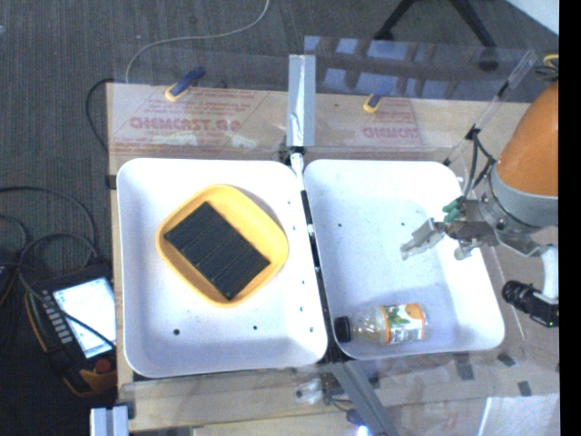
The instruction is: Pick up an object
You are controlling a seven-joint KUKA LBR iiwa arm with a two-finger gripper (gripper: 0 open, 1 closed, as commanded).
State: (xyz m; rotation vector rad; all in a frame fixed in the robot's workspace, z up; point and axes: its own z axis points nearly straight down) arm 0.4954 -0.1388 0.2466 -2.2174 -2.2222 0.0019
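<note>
Bottle [386, 324], the one loose object in the right bin [363, 198], is seen lying on its side at that bin's near edge, black cap to the left, orange label toward the right.

The gripper [442, 241] is held over the right part of the same bin, farther back than the bottle and well apart from it. Its fingers are spread, one reaching left and one shorter to the right, and nothing is held between them. Behind it, the grey wrist and the orange band [545, 143] are seen at the right edge of the view.

Bare white floor lies between the gripper and the bottle, and nothing stands in that stretch. The bottle is pressed close to the near wall, with the divider between the bins just left of its cap.

In the left bin [145, 334] a yellow dish [272, 234] carrying a dark ribbed pad [218, 249] is seen, well apart from the gripper. Open floor is left around the dish on all sides.
</note>
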